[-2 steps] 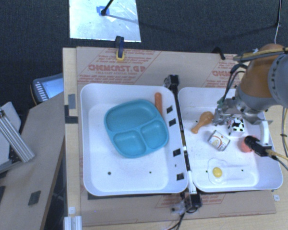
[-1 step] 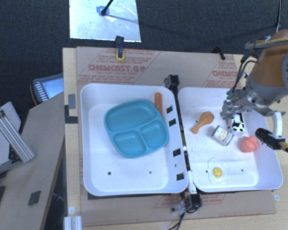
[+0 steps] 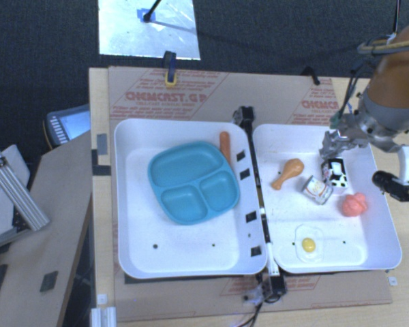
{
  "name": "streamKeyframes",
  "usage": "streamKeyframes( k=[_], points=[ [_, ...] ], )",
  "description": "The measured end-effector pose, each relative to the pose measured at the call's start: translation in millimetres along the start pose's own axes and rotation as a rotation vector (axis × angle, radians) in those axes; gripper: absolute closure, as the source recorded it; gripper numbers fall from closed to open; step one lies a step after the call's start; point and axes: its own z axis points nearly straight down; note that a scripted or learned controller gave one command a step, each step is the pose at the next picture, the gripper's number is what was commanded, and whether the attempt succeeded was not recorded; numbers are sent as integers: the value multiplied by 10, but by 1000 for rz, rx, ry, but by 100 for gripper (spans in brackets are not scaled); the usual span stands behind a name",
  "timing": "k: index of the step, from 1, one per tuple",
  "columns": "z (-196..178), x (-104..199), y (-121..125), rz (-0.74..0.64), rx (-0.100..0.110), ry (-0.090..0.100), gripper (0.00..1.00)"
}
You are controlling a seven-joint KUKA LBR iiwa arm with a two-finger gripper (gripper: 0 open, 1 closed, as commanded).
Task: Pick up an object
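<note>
Metal two-finger gripper (image 3: 335,144) over right white bin (image 3: 382,251), just above black-and-white box (image 3: 337,172), finger state can't tell, orange plastic drumstick (image 3: 288,172) nearby

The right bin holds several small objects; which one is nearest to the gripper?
The black-and-white cow toy, directly below the gripper. The silver packet, drumstick, pink ball and fried egg lie farther away.

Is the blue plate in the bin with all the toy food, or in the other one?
In the other one. The blue plate lies flat in the left bin, beside a hot dog. The drumstick and fried egg lie in the right bin.
</note>
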Motion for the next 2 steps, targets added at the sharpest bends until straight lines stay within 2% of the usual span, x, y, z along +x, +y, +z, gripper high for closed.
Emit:
streamKeyframes(
  k=[1,2],
  points=[
    [-228,-1,13,0,2,1,100],
    [-308,545,151,-5,2,3,100]
  ],
)
